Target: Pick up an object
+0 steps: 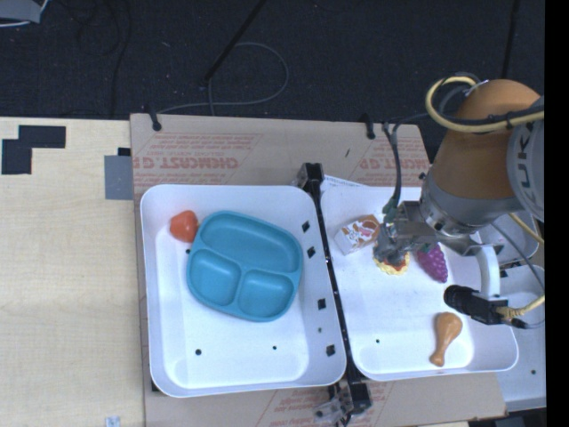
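- The gripper point(392, 254) hung low over the right bin point(400, 345), toward that bin's upper middle; its tip sat right on a small yellow object point(394, 268), which looked the likeliest target, though nothing in the view proved it.
- How far the tool stood open could not be told from above, nor whether it had hold of anything; the wrist hid the working end.
- Neighbours crowded the spot: a purple grape bunch point(433, 261) lay just beside the yellow piece at its 3 o'clock; a red-and-white packet point(359, 234) lay near at about 10 o'clock; a toy drumstick point(446, 335) lay well apart at 5 o'clock.
- To do the step well, the arm probably needed to centre squarely over the yellow piece; closing off-centre risked nudging the grapes or catching both things at once.
- A straight vertical lift seemed wisest; a slanted pull could drag the piece against the packet.
- The left bin point(169, 345) held a blue divided plate point(244, 265) with an orange ball point(184, 226) at its 10 o'clock; these stood well clear of the work.
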`<state>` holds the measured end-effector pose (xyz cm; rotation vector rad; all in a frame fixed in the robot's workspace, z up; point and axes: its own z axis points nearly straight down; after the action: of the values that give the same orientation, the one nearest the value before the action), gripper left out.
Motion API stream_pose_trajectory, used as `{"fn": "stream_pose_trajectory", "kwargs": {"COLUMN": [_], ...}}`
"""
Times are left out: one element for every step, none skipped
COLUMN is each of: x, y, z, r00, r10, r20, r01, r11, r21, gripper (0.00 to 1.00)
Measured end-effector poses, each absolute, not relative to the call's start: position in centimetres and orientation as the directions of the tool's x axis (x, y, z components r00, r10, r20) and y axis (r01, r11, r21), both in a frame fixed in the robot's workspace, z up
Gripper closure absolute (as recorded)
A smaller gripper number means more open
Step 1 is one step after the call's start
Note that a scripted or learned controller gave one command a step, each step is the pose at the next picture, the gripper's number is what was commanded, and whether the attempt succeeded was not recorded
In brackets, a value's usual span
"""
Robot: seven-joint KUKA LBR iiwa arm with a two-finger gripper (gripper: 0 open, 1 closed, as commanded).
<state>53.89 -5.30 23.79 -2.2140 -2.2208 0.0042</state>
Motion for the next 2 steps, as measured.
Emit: {"fn": "stream_pose_trajectory", "kwargs": {"x": [53.3, 53.3], "y": [-0.4, 5.1], "z": [22.5, 21.7], "r00": [-0.003, -0.004], "r10": [1.000, 1.000], "r20": [0.002, 0.002], "r01": [1.000, 1.000], "r11": [0.003, 0.004], "r21": [-0.005, -0.006], "gripper": [1.00, 1.00]}}
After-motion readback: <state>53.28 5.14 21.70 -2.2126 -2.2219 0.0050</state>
